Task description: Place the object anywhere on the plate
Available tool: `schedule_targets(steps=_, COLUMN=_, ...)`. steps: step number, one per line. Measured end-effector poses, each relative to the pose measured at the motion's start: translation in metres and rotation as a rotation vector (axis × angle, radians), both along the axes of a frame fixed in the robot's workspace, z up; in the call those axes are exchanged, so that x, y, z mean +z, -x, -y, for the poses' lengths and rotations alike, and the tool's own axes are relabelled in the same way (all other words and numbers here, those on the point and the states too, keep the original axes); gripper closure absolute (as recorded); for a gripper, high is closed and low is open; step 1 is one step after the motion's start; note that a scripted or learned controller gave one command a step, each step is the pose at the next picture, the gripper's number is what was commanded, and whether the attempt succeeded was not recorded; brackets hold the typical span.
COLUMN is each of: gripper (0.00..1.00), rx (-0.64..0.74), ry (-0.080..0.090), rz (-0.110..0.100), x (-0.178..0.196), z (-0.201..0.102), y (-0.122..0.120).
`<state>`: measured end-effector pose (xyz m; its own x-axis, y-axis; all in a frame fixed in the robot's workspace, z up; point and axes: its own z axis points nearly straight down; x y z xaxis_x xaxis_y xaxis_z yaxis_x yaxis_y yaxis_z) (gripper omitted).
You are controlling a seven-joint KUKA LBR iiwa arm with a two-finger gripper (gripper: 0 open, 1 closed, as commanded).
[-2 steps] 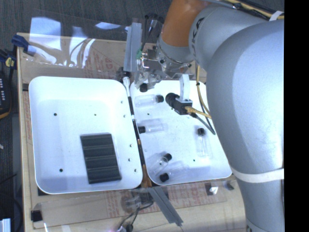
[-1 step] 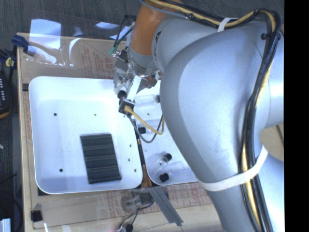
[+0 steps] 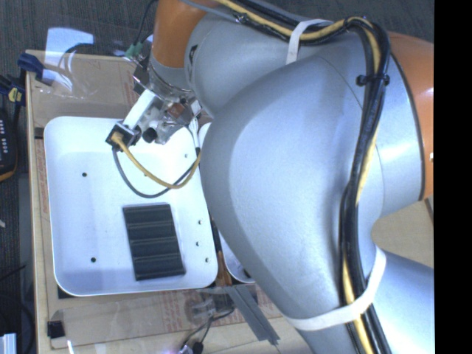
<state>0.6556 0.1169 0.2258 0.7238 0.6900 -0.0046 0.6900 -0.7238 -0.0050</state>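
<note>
Nearest, the grey arm (image 3: 295,183) was seen across the right side. Beyond it the tool (image 3: 164,118) was held over the upper end of the left bin (image 3: 81,220); its opening could not be told. Farther down, the black ribbed block (image 3: 153,242) was found lying flat in that bin, well apart. Grasping was judged not yet done: descent onto the block was called for.

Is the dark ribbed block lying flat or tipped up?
Flat: the dark ribbed block rests on the floor of the left bin, ribbed top face showing.
</note>
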Motion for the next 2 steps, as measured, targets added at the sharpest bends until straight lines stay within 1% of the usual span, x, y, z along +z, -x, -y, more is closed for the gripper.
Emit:
schedule_targets(steps=1, gripper=1.00, rx=0.477, ry=-0.003, rz=-0.002, x=0.020, z=0.017, y=0.008)
schedule_targets(steps=2, gripper=1.00, rx=0.337, ry=0.000, rz=-0.004, x=-0.066, z=-0.064, y=0.092)
